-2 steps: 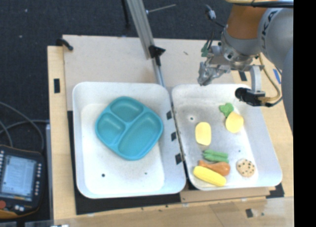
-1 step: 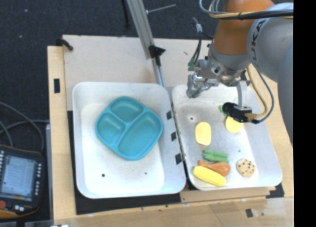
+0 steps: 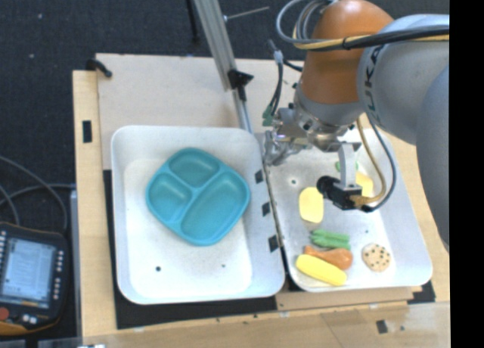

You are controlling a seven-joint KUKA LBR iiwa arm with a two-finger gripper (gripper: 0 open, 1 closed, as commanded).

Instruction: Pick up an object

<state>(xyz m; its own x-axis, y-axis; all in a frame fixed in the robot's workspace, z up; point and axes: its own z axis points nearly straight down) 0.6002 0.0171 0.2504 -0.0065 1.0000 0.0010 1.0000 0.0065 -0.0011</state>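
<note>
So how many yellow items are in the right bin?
3. One mid-bin, one at the near edge beside the carrot, one partly behind the arm's cable; more may be hidden under the arm.

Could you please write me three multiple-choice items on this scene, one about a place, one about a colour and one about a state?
1. Where does the divided plate lie?
A. left bin
B. right bin
C. on the bare bench

2. What colour is that plate?
A. red
B. blue
C. black

3. How does the plate sit?
A. flat, compartments facing up
B. propped on its edge
C. upside down

Answers:
1 A: it rests on the floor of the left bin, while the toy foods, such as the cookie, lie in the right bin.
2 B: its whole surface is light blue.
3 A: all three compartments show from above.
</note>
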